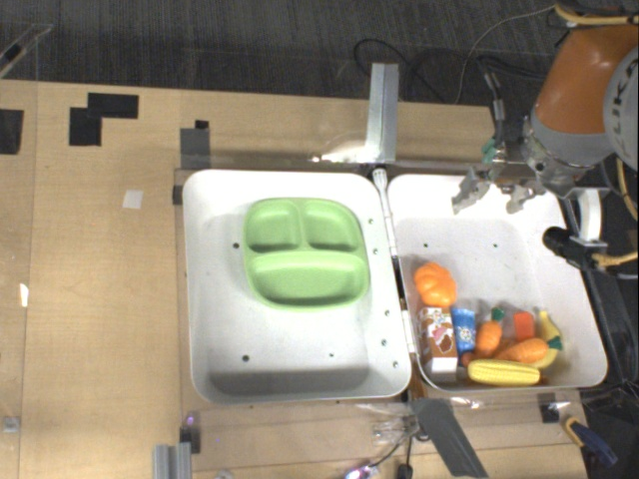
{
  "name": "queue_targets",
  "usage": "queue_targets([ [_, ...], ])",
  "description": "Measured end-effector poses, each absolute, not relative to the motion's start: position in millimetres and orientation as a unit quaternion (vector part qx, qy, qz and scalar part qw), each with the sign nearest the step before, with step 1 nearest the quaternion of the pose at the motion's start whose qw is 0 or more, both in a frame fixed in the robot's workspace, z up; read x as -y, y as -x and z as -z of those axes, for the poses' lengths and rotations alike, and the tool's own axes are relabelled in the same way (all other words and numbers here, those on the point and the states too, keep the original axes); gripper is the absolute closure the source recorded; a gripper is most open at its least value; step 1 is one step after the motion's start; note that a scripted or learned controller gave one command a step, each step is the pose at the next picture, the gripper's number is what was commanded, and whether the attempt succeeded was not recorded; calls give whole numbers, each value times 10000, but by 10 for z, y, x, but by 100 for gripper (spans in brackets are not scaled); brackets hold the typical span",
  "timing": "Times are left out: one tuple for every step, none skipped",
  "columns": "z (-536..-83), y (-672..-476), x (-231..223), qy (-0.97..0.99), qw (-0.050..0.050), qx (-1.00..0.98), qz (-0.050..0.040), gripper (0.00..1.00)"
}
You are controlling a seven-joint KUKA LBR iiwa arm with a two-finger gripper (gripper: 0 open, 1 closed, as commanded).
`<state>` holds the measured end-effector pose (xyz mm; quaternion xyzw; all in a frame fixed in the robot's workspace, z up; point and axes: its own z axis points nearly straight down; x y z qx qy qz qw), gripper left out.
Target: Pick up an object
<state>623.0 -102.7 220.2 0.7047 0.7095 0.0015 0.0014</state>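
- The bench (pixel 90 297) is pale wood-toned board with a few black squares near its far left edge; beyond it runs dark carpeted floor with loose cables.
- The left bin (pixel 215 357) is shallow and white, with a green sectioned plate (pixel 303 250) lying flat in it, its two small compartments toward the far side.
- The right bin (pixel 499 247) sits just beside the left one, and an upright metal post (pixel 383 113) rises behind the seam between them.
- The arm (pixel 584 88) enters from the right, its orange band above the wrist.
- The gripper (pixel 492 196) hangs over the right bin's far edge, fingers spread apart with nothing between them, well apart from the toys.
- The toys cluster in the right bin's near corner: an orange pumpkin-like piece (pixel 435 283), a brown packet (pixel 436 333) and a blue carton (pixel 464 329), both with print too small to read.
- A yellow banana (pixel 503 372) lies with its long axis running left to right along the near wall, beside a carrot (pixel 527 351).
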Motion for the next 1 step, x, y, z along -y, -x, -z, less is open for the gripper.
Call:
queue_targets([
  [-954,-5929,892,-7201,17,-6939,-19,0],
])
